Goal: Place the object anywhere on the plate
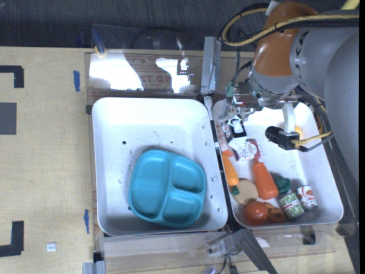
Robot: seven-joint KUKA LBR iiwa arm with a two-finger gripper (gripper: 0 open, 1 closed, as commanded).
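A blue plate [167, 190] with three compartments lies in the left bin [117, 119], toward its front. My gripper [234, 120] hangs over the back left corner of the right bin [328, 178], close to the wall between the two bins. Just in front of it lies a red and white packet [249, 150]. An orange carrot [264, 179] and a slimmer orange piece [230, 168] lie further forward. I see nothing between the fingers from this angle.
At the front of the right bin lie a beige disc [247, 189], a red tomato [256, 210], a dark green piece [282, 183], and two small cans, one green [291, 205] and one red [308, 197]. The arm covers the bin's back right.
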